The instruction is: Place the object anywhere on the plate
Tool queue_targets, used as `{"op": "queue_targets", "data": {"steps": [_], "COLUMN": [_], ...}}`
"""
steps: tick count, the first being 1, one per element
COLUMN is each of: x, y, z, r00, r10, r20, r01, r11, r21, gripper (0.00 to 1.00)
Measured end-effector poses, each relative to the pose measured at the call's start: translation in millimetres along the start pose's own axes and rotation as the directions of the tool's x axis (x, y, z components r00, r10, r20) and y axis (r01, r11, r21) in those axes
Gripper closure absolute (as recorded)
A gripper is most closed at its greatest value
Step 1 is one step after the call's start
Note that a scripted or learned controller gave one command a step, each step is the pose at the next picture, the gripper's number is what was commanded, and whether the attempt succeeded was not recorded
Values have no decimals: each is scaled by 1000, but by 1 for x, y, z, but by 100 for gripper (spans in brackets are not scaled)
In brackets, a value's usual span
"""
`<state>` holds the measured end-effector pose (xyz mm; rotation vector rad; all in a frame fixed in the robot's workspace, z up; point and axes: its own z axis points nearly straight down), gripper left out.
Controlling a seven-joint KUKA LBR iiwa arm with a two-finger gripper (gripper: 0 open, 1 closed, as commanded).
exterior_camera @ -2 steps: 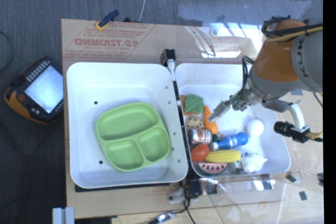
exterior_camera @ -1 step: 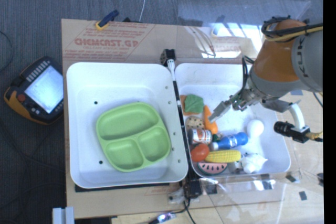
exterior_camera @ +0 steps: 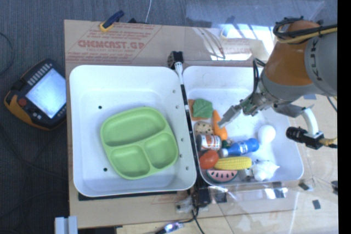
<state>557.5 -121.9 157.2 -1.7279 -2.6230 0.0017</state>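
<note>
Nearest the camera, along the front wall of the right bin (exterior_camera: pixel 296 172), lie a watermelon slice (exterior_camera: pixel 222 175), a corn cob (exterior_camera: pixel 233 163), a tomato (exterior_camera: pixel 208 159) and a white lump (exterior_camera: pixel 264 171); just behind them sit a small can (exterior_camera: pixel 210 142), a blue bottle (exterior_camera: pixel 242 147) and a white egg-like piece (exterior_camera: pixel 266 133). These toys crowd the bin's left half, so any one of them could serve as the object, and I cannot tell which is meant. Level with them in the left bin (exterior_camera: pixel 82 118), the green plate (exterior_camera: pixel 140 141) rests flat with its three compartments bare, well apart from every toy across the dividing walls; the task is, in my judgement, at its start. Farther back, my hand (exterior_camera: pixel 226 117) reaches in at a slant from the right, its tip just above an orange carrot-like piece (exterior_camera: pixel 219 124) and beside a cookie (exterior_camera: pixel 203 129) and a green leafy toy (exterior_camera: pixel 202 108); I cannot tell how it is set, and nothing shows held in it. The slanted approach probably suits the crowded corner. Beyond the bins, on the desk (exterior_camera: pixel 109 44), lies a yellow-and-blue clip (exterior_camera: pixel 112 20); a pendant (exterior_camera: pixel 38 93) sits on the floor
</note>
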Motion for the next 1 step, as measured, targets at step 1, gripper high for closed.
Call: {"op": "queue_targets", "data": {"steps": [1], "x": [0], "y": [0], "z": [0], "r00": [1000], "r10": [0], "r20": [0], "r01": [0], "r11": [1000], "r21": [0], "gripper": [0]}}
